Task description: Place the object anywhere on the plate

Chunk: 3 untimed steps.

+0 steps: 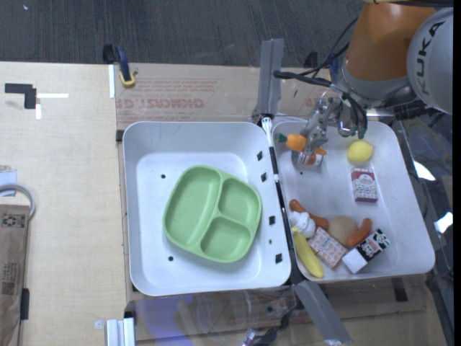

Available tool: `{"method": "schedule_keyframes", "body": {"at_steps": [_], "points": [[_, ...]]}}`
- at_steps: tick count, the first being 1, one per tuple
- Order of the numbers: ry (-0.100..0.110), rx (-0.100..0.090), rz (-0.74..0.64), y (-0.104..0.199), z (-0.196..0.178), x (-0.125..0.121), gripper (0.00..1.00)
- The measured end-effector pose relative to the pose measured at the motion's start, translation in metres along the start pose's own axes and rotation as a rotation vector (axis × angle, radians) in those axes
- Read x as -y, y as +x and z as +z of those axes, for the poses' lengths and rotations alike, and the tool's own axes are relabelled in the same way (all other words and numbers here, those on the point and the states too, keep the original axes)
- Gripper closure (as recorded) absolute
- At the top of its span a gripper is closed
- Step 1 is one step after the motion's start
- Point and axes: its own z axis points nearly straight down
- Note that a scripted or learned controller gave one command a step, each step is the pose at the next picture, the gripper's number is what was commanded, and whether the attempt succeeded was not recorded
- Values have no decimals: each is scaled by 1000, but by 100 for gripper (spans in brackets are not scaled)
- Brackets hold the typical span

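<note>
Green moulded plate [212, 213] with three compartments sits mid-left bin, waiting. Across the divider, in the right bin's far-left corner, a small orange carrot-like toy [296, 142] lies just left of the hand [315, 139], touching or nearly. Whether that hand is spread or pinching, I cannot tell.

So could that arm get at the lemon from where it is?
Probably yes. The lemon lies alone in the right bin, nothing on top, and the gripper hangs just beside it.

Plate [212, 213] in left bin [144, 193]; toys in right bin [403, 193].
</note>
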Motion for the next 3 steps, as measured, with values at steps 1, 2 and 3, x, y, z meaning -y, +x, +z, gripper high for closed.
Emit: {"method": "schedule_keyframes", "body": {"at_steps": [1,2,3], "points": [[1,-1,-25,19,-27,-35,100],[2,-7,-234,87,-10,-112,100],[2,-7,-234,87,-10,-112,0]]}}
